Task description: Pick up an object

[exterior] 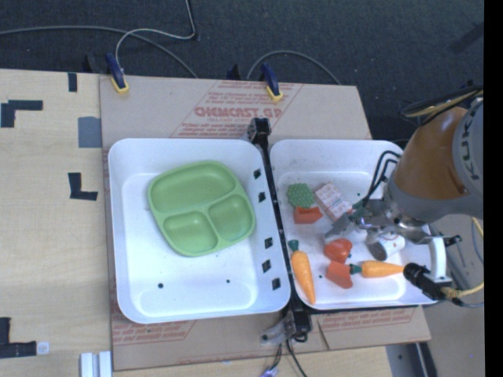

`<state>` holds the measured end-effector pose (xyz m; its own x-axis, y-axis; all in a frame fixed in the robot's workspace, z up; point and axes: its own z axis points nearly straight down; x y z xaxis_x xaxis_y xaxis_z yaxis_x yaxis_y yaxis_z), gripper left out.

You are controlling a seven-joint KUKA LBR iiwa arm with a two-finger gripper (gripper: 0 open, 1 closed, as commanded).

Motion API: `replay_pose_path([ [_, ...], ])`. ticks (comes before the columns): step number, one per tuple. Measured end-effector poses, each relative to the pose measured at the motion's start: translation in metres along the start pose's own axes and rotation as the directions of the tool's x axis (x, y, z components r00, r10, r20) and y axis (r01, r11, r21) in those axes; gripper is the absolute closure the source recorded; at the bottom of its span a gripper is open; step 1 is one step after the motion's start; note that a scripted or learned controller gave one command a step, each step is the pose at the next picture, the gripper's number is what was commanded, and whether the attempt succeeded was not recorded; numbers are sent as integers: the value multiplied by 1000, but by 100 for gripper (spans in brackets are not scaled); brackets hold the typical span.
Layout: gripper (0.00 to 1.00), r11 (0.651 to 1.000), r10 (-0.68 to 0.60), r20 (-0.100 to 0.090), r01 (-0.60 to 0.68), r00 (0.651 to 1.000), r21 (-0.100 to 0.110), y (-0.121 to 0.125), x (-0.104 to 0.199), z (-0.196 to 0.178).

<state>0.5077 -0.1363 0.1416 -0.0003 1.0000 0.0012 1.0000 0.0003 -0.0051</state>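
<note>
My gripper (pixel 343 225) hangs low in the right bin (pixel 377 149), reaching in from the right under the orange-banded wrist. Its tip is between a pink-and-white box (pixel 334 200) just behind it and a red pepper piece (pixel 338 250) just in front. A second red piece (pixel 339 274) lies nearer the front. One carrot (pixel 302 276) lies by the bin's left wall, and another carrot (pixel 383 270) lies under the wrist. A green-topped orange block (pixel 302 203) sits left of the box. Nothing shows in the gripper's grasp.
The left bin (pixel 126 210) holds a green divided plate (pixel 201 207). A black divider strip (pixel 267 210) runs between the bins. Cables trail off the arm at the right, over the right bin's rim.
</note>
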Motion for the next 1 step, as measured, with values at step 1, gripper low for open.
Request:
replay_pose_path([
  [1,0,1000,2,3,-2,1000,-6,-20,21,49],
])
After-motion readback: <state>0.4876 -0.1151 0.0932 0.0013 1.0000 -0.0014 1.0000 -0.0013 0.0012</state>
